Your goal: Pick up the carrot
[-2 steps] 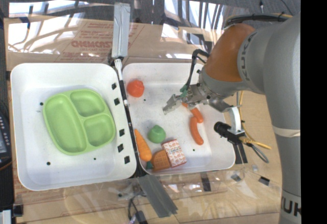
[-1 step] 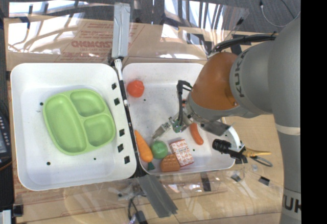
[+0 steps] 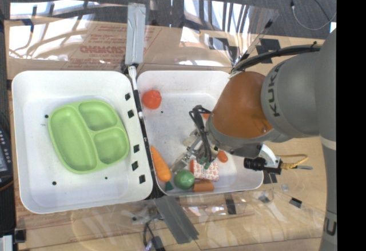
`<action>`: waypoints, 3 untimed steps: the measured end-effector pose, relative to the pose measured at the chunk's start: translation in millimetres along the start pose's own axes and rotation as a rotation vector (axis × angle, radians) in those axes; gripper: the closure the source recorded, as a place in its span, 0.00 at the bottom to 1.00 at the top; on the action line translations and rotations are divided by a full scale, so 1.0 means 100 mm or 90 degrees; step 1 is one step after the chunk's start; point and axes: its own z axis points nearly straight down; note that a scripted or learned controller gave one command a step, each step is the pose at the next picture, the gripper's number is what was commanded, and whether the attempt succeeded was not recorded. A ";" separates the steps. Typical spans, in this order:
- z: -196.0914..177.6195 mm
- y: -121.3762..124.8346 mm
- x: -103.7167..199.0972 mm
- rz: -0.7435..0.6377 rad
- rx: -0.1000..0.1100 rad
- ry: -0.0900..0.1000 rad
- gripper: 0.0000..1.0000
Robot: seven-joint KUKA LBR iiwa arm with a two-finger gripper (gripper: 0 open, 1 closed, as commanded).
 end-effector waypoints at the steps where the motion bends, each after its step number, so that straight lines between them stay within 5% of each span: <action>1: -0.98 0.29 0.10 0.071 0.001 0.005 0.00; 2: -0.24 -0.01 0.09 -0.386 -0.001 0.010 0.00; 3: -0.02 0.04 0.25 -0.145 0.001 -0.003 0.00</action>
